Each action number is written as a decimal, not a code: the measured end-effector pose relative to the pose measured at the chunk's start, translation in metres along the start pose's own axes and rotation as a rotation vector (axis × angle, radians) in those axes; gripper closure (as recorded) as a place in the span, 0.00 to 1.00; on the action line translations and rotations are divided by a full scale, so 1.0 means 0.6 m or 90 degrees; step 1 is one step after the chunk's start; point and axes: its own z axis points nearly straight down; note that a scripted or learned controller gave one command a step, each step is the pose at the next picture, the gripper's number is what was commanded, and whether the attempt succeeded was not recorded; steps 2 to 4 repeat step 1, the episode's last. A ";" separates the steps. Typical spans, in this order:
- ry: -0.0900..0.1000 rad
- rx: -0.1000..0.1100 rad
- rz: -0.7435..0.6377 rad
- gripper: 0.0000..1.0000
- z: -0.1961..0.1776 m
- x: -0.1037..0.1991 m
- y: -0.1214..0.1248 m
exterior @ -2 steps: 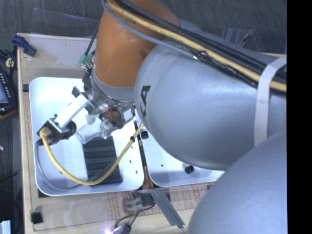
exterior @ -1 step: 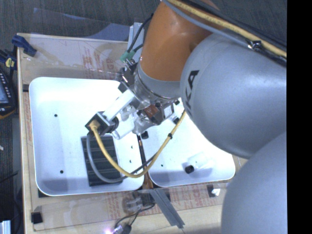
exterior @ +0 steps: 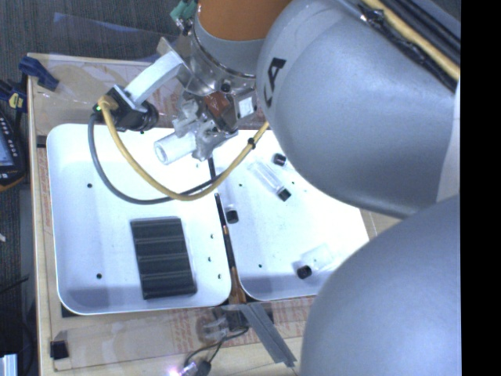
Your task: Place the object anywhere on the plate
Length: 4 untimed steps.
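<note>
Pale brown bench [exterior: 117, 335] carries two shallow white bins side by side. In the left bin [exterior: 70, 210], a black ribbed plate [exterior: 163, 257] lies flat near the front edge. The gripper [exterior: 202, 135] hangs over that bin's far end with a pale cylinder [exterior: 174, 148] right at its tip; I cannot tell whether it is clamped on it. The right bin [exterior: 329, 218] holds a clear tube [exterior: 270, 178], a small black piece [exterior: 231, 215] by the divider, and a black-capped clear piece [exterior: 311, 263].

- You have one pale wooden bench [exterior: 117, 339], viewed at a slant.
- On it you find two shallow bins side by side, rims close together: left white bin [exterior: 86, 233], right white bin [exterior: 270, 265].
- A blue clamp [exterior: 37, 72] sits at your bench's far left corner.
</note>
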 end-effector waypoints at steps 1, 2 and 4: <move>-0.006 0.000 -0.006 1.00 0.234 -0.054 -0.106; -0.006 0.000 -0.006 1.00 0.234 -0.054 -0.106; -0.006 0.000 -0.006 1.00 0.234 -0.054 -0.106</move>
